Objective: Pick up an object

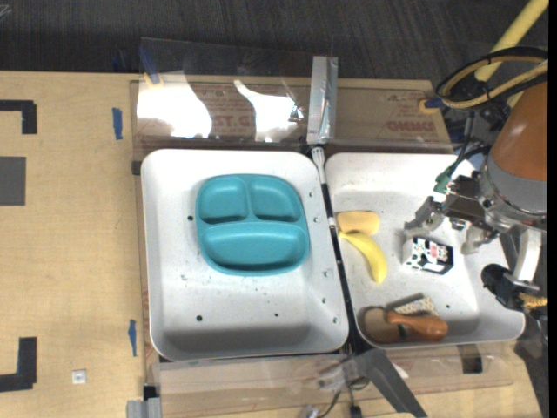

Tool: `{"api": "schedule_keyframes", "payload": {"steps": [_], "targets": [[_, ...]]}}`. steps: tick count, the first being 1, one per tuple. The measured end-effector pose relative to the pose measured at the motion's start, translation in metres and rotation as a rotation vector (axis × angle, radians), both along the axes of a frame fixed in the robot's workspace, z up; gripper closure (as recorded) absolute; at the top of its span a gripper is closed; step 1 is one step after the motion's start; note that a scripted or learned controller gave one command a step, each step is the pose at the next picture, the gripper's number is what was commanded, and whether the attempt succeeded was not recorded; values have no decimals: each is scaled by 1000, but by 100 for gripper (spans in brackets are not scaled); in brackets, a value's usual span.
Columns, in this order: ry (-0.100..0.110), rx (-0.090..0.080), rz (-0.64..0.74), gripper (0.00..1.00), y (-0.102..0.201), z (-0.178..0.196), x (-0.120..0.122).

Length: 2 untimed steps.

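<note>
The right bin point(383, 177) holds three things. A yellow banana point(367, 244) lies near its left wall. A small black-and-white packet point(430, 255) rests in the middle. A wooden-handled brush point(407, 320) lies along the front wall. My gripper point(447, 230) hangs over the right bin, just above and slightly right of the packet. It is open, with its two grey fingers point(421, 221) spread apart and nothing between them. The arm's orange band point(526, 138) is at the right edge.
The left bin point(174, 303) bears a teal divided plate point(252, 223) in its middle. A clear plastic sheet and a taped upright strip point(322, 98) stand behind the bins. Black cables point(479, 72) loop at the back right.
</note>
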<state>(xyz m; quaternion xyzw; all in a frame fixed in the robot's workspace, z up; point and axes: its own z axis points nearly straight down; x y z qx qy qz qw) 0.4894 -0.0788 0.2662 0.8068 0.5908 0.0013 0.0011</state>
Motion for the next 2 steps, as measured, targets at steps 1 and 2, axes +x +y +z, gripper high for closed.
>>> {"api": "schedule_keyframes", "payload": {"steps": [1, 2], "targets": [[11, 1, 106, 0, -14, -96, -12], [-11, -7, 378, 0, -48, -141, 66]]}}
